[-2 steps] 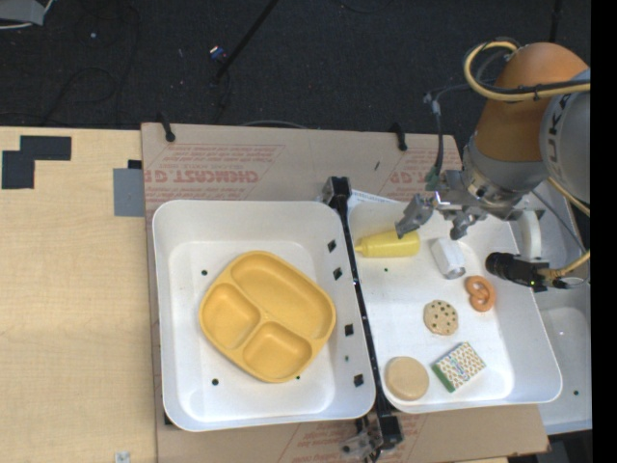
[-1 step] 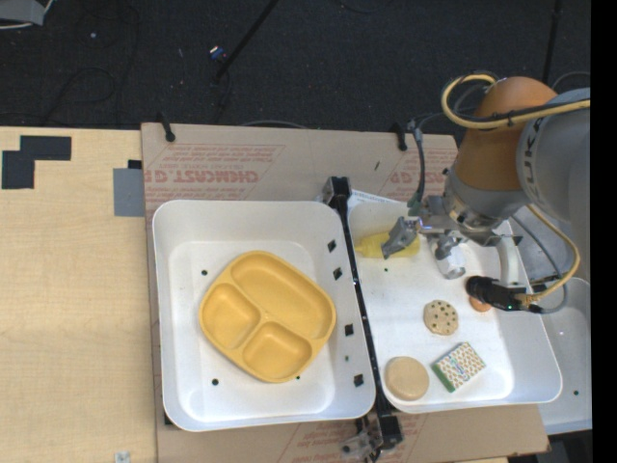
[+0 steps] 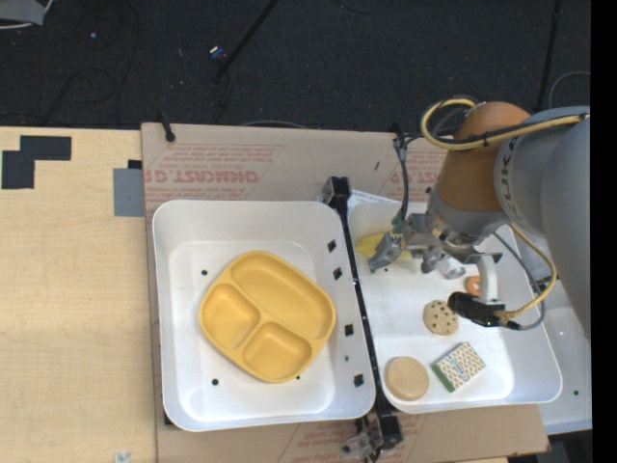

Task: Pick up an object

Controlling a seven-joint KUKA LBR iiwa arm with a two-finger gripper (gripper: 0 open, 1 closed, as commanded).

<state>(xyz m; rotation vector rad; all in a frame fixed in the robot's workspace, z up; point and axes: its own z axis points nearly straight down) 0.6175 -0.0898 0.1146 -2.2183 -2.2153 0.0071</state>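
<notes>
Two shallow white bins sit side by side on a cardboard-covered bench. The left bin (image 3: 183, 258) holds a yellow plastic plate with three compartments (image 3: 267, 315), lying flat near its middle. The right bin (image 3: 540, 379) holds the smaller candidates: a round tan chocolate-chip cookie (image 3: 442, 317), a pale beige disc-shaped bun (image 3: 408, 378) near the front wall, a small green-and-white patterned packet (image 3: 459, 366) just beside the bun, and a yellow item (image 3: 369, 245) partly hidden near the back. The grey arm with its orange band reaches in from the right, and the two-finger gripper (image 3: 405, 251) hangs over the back of the right bin, close to the yellow item; I cannot tell whether the jaws are open or closed. Nothing is visibly held. A good pick likely means centring over one well-separated object, such as the cookie, descending straight, and closing across its narrow width, clear of the bin wall and divider.
</notes>
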